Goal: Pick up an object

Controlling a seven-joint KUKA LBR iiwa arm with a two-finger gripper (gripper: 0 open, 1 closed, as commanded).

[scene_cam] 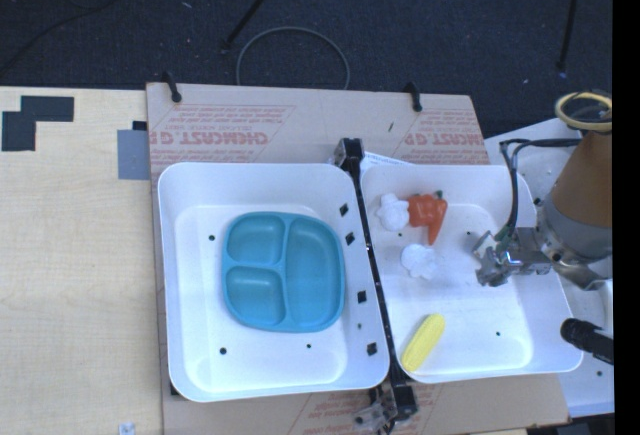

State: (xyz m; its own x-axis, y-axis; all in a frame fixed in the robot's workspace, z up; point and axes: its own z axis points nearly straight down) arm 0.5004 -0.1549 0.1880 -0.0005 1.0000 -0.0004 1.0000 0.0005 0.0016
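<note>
— Where's my gripper (492,263)?
— Right bin (540,348), fingers unreadable. Nearest objects: white lump (420,260), orange toy (430,213).
— I fear nudging that lump away, closing on air.

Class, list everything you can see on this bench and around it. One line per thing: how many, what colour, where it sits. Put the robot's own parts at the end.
Shallow white plastic bins: 2, white, side by side on the bench, left and right.
Blue three-compartment plastic plate: 1, blue, lying flat in the left bin.
Orange carrot-shaped toy: 1, orange with a green tip, upper part of the right bin.
Small white lumpy objects: 2, white, right bin, one beside the orange toy, one just below it.
Yellow corn-shaped toy: 1, yellow, lower left of the right bin.
Brown cardboard sheet: 1, brown with red print, under both bins.
Robot arm: 1, grey, reaching in from the right.
Pincer: 1, metallic, over the right bin's right side.
</note>
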